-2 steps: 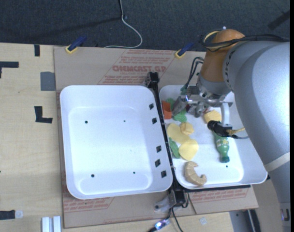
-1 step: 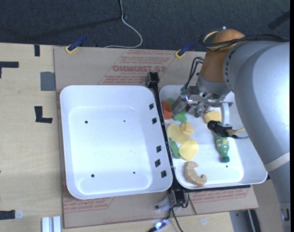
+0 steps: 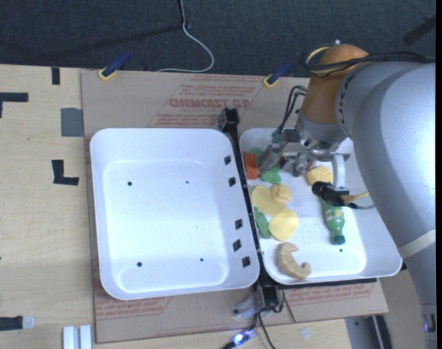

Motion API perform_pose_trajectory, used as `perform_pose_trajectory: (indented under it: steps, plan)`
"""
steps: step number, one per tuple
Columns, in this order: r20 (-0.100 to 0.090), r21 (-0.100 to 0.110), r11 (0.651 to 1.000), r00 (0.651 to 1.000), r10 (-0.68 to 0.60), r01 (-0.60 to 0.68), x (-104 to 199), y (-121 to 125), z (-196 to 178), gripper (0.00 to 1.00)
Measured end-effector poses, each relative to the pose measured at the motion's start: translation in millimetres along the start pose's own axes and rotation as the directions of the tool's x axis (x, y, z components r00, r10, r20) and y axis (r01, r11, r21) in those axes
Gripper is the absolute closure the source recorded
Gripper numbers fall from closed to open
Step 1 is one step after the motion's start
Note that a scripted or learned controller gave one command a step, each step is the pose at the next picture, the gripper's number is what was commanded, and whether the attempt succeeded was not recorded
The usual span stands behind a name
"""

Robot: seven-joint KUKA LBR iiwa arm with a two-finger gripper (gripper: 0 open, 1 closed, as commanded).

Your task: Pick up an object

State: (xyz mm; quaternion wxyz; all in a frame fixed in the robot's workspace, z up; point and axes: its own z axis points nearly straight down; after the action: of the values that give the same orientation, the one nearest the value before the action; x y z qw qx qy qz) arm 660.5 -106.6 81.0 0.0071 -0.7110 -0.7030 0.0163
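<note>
The pincer (image 3: pixel 286 158), its opening impossible to judge, is crowded by an orange piece (image 3: pixel 251 167) and green piece (image 3: pixel 270 176) beside it, so a missed grasp is risked.

A single fixed camera looked down from above the bench at a slant, far enough off to take in both shallow white plastic bins: the left bin (image 3: pixel 163 209) near the middle of the frame and the right bin (image 3: pixel 352 257) toward its right side. The brown cardboard sheet (image 3: pixel 199 104) under the bins and the dark carpeted floor (image 3: pixel 83 17) ran along the top of the view. The grey arm with its orange band (image 3: pixel 326 93) loomed large at the right, nearest the lens.
</note>
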Motion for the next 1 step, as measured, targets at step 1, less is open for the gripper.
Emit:
perform_pose_trajectory:
  steps: [1]
  plan:
    - [0.001, 0.001, 1.000, 1.000, 0.001, -0.001, 0.3, 0.2, 0.0, 0.00]
